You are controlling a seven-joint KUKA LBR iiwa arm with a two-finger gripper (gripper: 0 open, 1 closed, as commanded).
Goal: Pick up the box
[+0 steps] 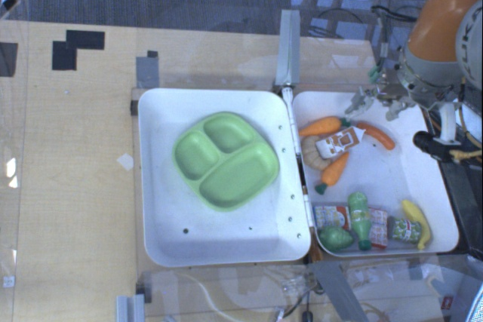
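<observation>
Pincer [377,99] spread, nothing between its fingers, at upper right of the right bin [445,226], hovering just above the sausage [376,134] and the small white-orange box [340,142], which lies mid-left in that bin between two carrots [321,126], green divided plate [226,160] in the left bin [158,237].

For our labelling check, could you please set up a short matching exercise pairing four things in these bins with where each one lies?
Things:
1. green divided plate
2. banana
3. green bottle
4. end effector

Places:
A. near edge of the right bin, beside a green pear-like fruit
B. over the far part of the right bin
C. middle of the left bin
D. near right corner of the right bin

Pairs: 1-C, 2-D, 3-A, 4-B
</observation>
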